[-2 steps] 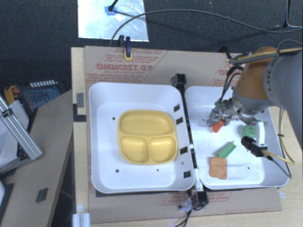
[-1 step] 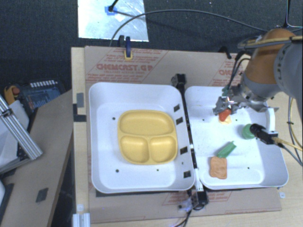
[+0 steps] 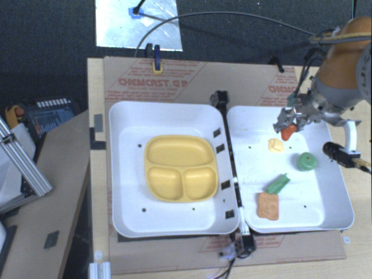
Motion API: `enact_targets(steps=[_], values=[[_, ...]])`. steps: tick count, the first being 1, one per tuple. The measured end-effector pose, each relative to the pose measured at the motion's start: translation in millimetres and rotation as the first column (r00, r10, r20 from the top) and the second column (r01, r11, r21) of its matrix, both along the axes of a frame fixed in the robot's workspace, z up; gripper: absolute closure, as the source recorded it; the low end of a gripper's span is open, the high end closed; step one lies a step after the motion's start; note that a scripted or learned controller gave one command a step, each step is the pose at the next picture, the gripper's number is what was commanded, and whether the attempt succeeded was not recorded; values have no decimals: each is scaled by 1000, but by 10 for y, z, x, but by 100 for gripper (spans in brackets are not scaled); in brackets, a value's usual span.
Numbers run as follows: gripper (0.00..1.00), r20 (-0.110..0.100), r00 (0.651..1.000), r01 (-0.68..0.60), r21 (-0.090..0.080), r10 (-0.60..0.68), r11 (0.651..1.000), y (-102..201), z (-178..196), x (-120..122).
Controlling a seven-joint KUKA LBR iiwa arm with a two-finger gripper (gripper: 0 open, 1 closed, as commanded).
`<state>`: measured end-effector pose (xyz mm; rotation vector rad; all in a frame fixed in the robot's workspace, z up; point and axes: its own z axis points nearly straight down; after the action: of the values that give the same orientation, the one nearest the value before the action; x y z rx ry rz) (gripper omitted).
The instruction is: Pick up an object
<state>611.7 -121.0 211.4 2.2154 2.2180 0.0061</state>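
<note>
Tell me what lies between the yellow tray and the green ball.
In the camera view, from the yellow tray to the green ball: the bins' meeting walls, then bare white floor.

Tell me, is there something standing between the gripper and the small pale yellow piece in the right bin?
Nothing visible does. The gripper hangs above the right bin, with a small orange-red object at its tip. The pale yellow piece lies just below-left of it in the view, with bare bin floor around it.
</note>
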Motion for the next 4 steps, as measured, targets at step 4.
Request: enact_targets(steps=[4], values=[[100, -8, 1000, -8, 4, 8, 1000, 1526, 167, -630]])
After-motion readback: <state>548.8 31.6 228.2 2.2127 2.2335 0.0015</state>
